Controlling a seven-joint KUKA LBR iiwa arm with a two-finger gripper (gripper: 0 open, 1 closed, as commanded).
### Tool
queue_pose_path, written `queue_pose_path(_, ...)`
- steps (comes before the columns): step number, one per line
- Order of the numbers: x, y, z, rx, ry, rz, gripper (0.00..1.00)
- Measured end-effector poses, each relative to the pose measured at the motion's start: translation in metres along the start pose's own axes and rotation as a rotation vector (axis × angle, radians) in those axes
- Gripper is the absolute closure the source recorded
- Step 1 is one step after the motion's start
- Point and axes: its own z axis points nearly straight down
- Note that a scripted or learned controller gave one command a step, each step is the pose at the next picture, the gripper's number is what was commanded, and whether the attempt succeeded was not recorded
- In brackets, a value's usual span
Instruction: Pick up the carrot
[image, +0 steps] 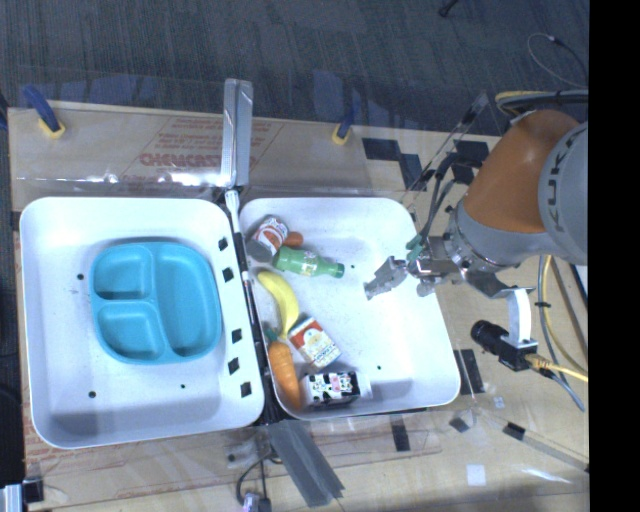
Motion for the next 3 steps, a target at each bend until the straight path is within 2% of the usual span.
queue_pose_path(1, 0.11, 0.001, 0.033, -0.001, -0.001, -0.429, 0.0)
queue_pose_path(2, 0.197, -0.038, 0.034, 0.0, -0.002, -0.53, 0.0)
queue_pose_path(3, 0.176, -0.046, 0.034, 0.001, -0.001, -0.779, 0.0)
